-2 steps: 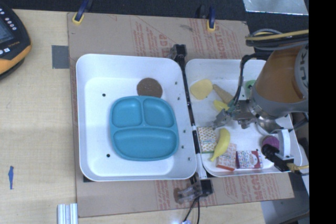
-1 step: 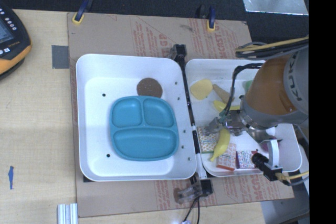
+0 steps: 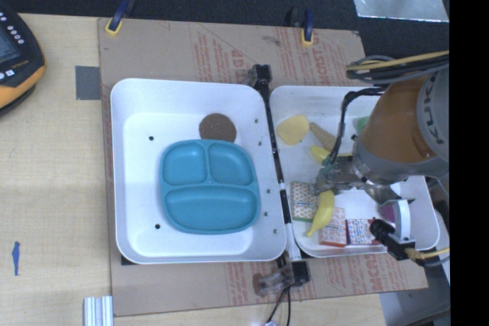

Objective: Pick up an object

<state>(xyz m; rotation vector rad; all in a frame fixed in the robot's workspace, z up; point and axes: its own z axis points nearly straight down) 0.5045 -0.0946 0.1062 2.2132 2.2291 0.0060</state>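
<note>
Grey metal hand [image 3: 330,181]: low in the right bin [image 3: 302,99], centre-right of the frame, directly above the upper end of the banana [image 3: 323,214]; whether it is spread or pressed together cannot be told.
Arm [image 3: 397,126]: grey with an orange band, entering from the right edge, wrist tipped down and leftward over the bin.
Step in hand: judged to be the descent onto a target; nothing is visibly between the hand's tips.
Next move: likely a close on the banana, then a straight lift clear of the patterned packets [image 3: 302,201].
Nearby items: pale yellow lid-like piece [image 3: 293,130] above; red-and-white packet [image 3: 334,234] below.
Left bin [image 3: 134,99]: holds a blue divided plate [image 3: 208,186] and a brown disc [image 3: 218,127].
Counter [image 3: 53,187]: pale wood, cardboard sheet under both bins.
</note>
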